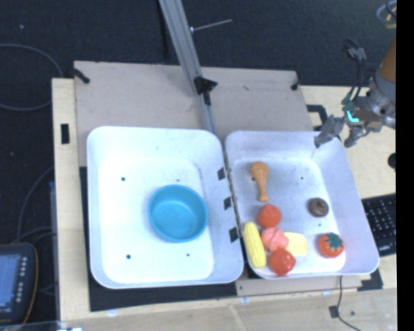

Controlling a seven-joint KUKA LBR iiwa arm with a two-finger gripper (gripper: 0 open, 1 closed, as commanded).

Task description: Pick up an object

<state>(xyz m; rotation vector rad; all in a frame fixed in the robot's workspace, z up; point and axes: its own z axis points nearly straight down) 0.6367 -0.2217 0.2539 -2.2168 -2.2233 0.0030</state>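
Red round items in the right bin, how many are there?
3. One red ball sits mid-bin below the drumstick, one at the near edge beside the corn, and a leafy-topped tomato near the right wall. Others could be hidden.

Both white bins look like smooth, slightly glossy plastic: the left bin and the right bin. The blue bowl has a soft plastic sheen. The toy foods, among them the corn cob and the tomato, look like shiny moulded plastic. My tabletop is matt, pale, like board. The slanted rail at upper centre looks like brushed metal.
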